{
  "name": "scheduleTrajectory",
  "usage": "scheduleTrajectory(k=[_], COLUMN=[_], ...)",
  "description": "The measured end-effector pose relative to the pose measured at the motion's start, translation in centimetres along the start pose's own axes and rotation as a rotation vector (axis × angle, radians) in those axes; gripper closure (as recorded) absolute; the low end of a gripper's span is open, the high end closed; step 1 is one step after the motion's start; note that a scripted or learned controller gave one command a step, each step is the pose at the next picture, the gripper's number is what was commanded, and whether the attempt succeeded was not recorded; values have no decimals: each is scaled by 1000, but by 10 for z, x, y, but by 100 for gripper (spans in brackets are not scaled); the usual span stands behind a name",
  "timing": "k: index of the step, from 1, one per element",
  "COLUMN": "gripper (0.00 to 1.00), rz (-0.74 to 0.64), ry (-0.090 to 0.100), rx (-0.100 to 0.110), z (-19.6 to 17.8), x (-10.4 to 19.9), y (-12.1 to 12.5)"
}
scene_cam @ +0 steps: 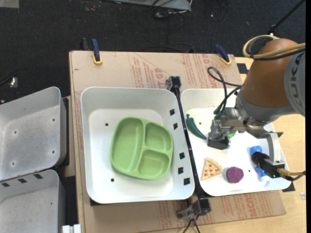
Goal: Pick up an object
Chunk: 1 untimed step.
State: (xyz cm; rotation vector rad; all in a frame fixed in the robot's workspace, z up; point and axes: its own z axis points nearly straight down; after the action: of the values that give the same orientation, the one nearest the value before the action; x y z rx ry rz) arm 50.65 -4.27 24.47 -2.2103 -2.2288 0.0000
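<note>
Gripper (218, 141) hangs low inside the right bin (194, 98), arm (270, 81) reaching in from the right, since the loose things lie there. Whether it holds anything, I cannot tell: its tips sit dark against the bin floor. A green curved piece (194, 127) lies just left of it, the likeliest target. Pizza slice (211, 169) and purple ball (235, 174) rest nearer the front, a blue thing (256, 154) to the right. The left bin (92, 101) holds a green tray (142, 148).

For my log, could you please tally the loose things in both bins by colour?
Green: 2, the tray and the curved piece
Orange: 1, the pizza slice
Purple: 1, the lump
Blue: 1, the piece
Total: 5
</note>
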Motion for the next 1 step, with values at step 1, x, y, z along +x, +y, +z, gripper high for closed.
scheduleTrajectory(k=[1], gripper=[100], rz=[0], ry=[-1], rx=[-1], z=[-3], x=[47], y=[6])
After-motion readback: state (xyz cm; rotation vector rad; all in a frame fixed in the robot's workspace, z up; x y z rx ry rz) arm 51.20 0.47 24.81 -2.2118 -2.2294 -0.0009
